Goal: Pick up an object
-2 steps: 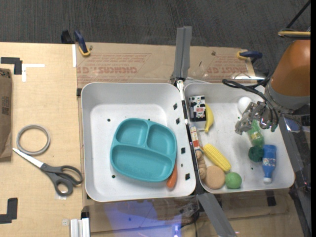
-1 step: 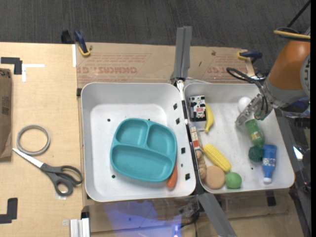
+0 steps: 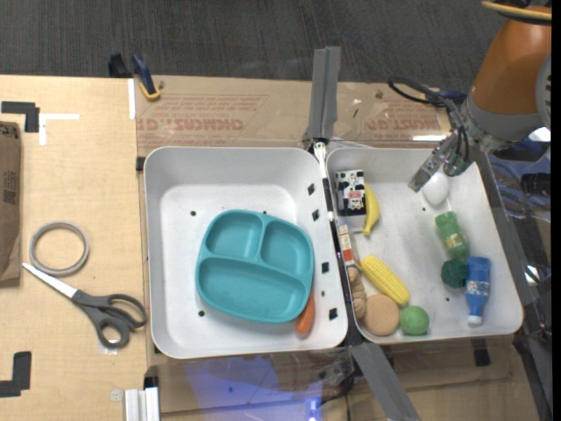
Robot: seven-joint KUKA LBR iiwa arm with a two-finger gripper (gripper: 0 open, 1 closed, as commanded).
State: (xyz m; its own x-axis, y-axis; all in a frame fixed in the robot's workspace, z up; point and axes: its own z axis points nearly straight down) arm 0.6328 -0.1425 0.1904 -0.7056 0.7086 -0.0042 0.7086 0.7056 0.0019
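Note:
My gripper (image 3: 441, 167) hangs over the far right part of the right bin (image 3: 504, 261), just above a small white object (image 3: 436, 192). Nothing shows in its grasp. In the same bin lie a cow-patterned carton (image 3: 352, 191), a banana (image 3: 372, 210), a corn cob (image 3: 384, 277), a green bottle (image 3: 450, 234), a dark green piece (image 3: 453, 274), a blue bottle (image 3: 477, 289), a green ball (image 3: 415, 320) and a tan round piece (image 3: 380, 315). The left bin (image 3: 166, 235) holds a teal divided plate (image 3: 255, 267) and an orange carrot (image 3: 305, 317).
The divider between the bins (image 3: 331, 235) runs up the middle. On the cardboard to the left lie scissors (image 3: 92, 306), a tape roll (image 3: 59, 246) and a brown bag (image 3: 9, 200). A cable (image 3: 416, 90) loops behind the right bin.

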